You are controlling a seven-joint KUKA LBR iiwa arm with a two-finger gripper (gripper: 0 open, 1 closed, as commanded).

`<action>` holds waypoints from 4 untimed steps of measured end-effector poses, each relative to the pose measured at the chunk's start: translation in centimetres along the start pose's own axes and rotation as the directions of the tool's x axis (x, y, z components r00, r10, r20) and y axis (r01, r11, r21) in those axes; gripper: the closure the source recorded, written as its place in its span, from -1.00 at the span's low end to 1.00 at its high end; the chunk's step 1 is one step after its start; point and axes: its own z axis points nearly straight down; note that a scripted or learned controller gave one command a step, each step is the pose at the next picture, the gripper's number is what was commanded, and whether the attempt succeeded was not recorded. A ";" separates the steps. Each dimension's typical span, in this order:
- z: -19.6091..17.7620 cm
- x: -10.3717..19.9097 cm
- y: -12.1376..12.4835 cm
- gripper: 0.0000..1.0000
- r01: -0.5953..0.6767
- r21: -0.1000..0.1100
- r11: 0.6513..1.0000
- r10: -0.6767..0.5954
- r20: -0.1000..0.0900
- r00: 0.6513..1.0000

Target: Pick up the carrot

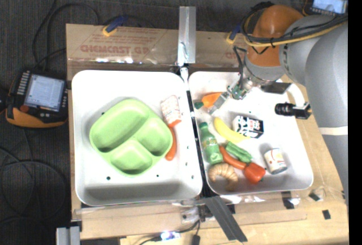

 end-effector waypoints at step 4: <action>0.0 2.2 -0.9 -1.00 0.514 -0.015 0.858 -0.513 0.018 0.858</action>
